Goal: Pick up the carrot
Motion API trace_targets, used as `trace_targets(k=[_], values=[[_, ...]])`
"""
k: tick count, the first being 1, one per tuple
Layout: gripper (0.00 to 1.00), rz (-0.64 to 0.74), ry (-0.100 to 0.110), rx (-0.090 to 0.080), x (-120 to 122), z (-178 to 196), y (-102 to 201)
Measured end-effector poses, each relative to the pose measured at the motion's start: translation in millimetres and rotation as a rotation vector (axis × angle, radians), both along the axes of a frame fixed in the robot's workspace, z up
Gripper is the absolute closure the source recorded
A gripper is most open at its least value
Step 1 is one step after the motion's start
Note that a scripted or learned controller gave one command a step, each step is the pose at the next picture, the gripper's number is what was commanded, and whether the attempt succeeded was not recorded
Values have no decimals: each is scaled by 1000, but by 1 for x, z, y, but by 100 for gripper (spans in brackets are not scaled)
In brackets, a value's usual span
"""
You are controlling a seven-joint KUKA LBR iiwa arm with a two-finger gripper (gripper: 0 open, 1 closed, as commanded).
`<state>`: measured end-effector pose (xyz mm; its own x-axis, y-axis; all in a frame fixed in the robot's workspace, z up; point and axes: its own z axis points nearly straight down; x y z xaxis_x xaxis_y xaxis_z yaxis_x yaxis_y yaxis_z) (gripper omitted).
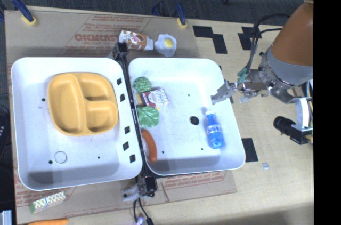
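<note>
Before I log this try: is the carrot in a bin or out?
In. The carrot lies in the right bin, against its left wall near the front corner, apart from the gripper.

Looks like a robotics lab bench to me, not anyone's kitchen. Two white bins (176, 165) sit on flattened cardboard (101, 32) that's clamped down with blue clips (24, 10) up around 10 and 12 o'clock. Black marker squares (213, 37) are stuck on the bench (277, 176), cables trail at 3 o'clock, and the food in the bins is toy stuff, like the yellow divided tray (82, 102).
</note>
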<state>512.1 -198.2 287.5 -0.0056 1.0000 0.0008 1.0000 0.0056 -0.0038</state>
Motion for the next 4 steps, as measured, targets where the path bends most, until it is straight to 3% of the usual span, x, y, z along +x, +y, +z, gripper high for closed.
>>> trace_targets(k=[1,2,3,4], values=[[0,-213,4,1,-37,-157,76],[0,-349,2,0,-37,-196,105],[0,-252,-1,-1,19,-141,51],[0,-363,4,1,25,-167,103]])
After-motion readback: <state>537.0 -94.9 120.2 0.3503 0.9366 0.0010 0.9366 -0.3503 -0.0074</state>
